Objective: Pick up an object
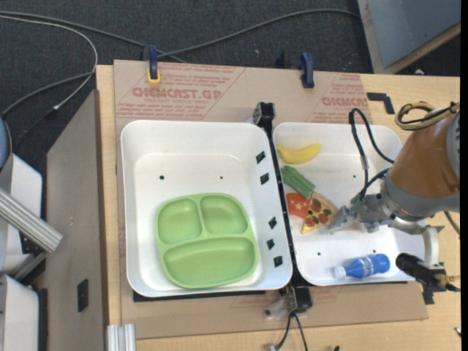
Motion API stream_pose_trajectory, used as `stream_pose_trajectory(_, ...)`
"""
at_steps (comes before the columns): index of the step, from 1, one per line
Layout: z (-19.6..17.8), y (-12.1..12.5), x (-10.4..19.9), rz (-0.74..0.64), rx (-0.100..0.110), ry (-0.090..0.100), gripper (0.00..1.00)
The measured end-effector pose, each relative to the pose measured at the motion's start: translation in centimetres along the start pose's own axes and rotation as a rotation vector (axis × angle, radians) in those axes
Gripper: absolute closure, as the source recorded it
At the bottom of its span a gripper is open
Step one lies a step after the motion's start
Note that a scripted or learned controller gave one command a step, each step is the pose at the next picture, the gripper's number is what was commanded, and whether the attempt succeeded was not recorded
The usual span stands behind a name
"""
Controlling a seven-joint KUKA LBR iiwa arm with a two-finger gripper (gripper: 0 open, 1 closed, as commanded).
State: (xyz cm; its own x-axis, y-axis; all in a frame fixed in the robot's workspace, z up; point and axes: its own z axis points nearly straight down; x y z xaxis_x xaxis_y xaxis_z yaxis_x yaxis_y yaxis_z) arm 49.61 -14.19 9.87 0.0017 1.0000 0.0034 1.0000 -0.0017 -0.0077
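Camera view, my inventory. Left bin [139,196]: green divided plate [207,238]. Right bin [380,269]: banana [299,153] at 12 o'clock, green piece [298,179] below it, pizza slice [316,214] centre-left, blue bottle [363,266] at 6 o'clock. Gripper [345,218] low beside the pizza slice's 3 o'clock edge; I cannot tell its fingers' state.

Left bin [139,196]: green divided plate [207,238].
Right bin [380,141]: banana [299,153] far, pizza slice [316,214] middle, blue bottle [363,266] near.
Gripper [338,221]: beside the pizza slice.
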Motion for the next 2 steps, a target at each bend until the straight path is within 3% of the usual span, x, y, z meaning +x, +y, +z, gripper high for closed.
stream_pose_trajectory(1, -1.4, 0.2, 0.1, -0.001, -0.008, -0.001, 1.00)
stream_pose_trajectory(2, -5.7, 0.1, 0.0, -0.003, -0.011, -0.004, 1.00)
